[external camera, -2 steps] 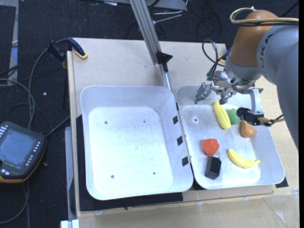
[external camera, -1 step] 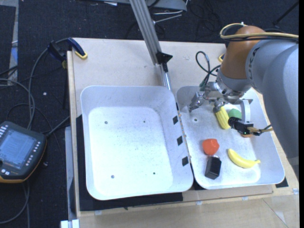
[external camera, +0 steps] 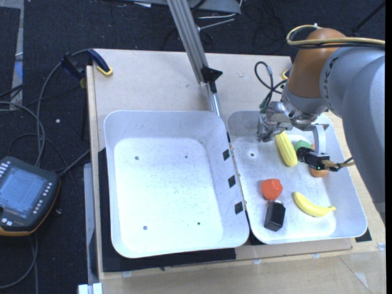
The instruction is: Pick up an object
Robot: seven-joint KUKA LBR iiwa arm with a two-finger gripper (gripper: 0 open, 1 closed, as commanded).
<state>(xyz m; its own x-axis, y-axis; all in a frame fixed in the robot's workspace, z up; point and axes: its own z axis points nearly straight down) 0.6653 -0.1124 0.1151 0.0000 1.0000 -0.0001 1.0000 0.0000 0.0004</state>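
The right bin (external camera: 343, 222) holds a yellow corn cob (external camera: 285, 149), a red-orange pepper-like piece (external camera: 272, 188), a black block (external camera: 275, 216), a yellow banana (external camera: 313, 206) and a green and orange item (external camera: 311, 158) partly hidden behind a black connector. My gripper (external camera: 267, 131) hangs over the bin's back left part, just left of the corn cob's upper end. Nothing shows between its fingers.
The left bin (external camera: 122, 127) lies beside the right one, with black clips along the shared rim. A slanted metal pole (external camera: 191, 35) crosses the bench's back. A blue and yellow clamp (external camera: 98, 62) sits at the back left corner. A pendant (external camera: 23, 193) lies on the floor at left.
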